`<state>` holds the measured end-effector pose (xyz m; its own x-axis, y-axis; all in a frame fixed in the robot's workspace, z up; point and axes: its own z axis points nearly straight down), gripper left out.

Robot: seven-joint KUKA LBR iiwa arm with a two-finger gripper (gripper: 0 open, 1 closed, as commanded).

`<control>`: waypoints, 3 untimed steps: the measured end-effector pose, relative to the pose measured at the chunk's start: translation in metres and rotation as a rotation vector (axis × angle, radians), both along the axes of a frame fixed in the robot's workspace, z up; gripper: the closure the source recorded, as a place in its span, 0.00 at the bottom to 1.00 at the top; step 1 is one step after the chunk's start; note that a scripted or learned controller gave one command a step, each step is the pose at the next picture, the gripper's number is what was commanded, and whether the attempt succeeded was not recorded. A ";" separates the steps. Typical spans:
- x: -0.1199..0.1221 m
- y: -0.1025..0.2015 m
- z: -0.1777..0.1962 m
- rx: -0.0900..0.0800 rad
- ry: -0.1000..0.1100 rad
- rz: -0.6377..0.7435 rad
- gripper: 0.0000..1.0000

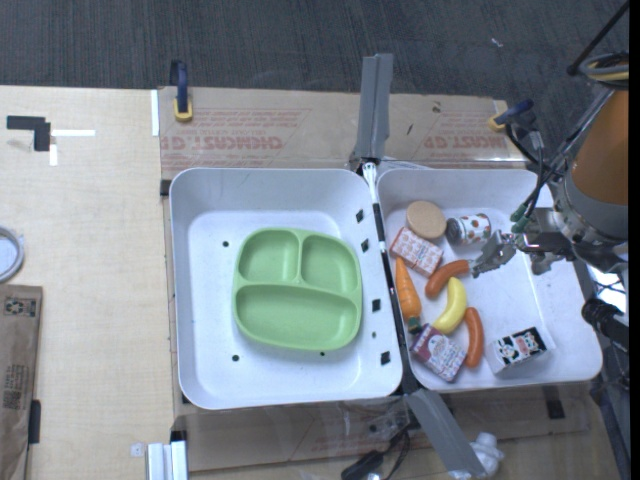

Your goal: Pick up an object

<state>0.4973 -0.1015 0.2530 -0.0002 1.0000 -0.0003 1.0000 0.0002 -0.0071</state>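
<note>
now my gripper (pixel 492 258) hangs slightly parted and empty just right of the sausage (pixel 446 277), which lies left of me above the banana (pixel 451 306), long axis slanting up toward my tips.

Well left of the pincer (pixel 492 258), a green three-part plate (pixel 297 288) lies flat in the left white bin (pixel 190 298). Farther left still, a brown paper bag (pixel 18 368) rests on the wooden bench (pixel 80 218). Up and left, a blue-and-yellow clamp (pixel 180 98) stands at the cardboard sheet (pixel 270 128).
</note>
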 end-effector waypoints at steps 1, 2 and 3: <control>-0.021 0.008 -0.140 0.002 0.001 -0.032 0.00; -0.021 -0.049 -0.166 0.001 0.000 -0.113 0.00; -0.021 -0.049 -0.160 0.004 0.006 -0.117 1.00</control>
<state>0.4762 -0.1502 0.0927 0.1162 0.9932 0.0029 0.9931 -0.1162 -0.0137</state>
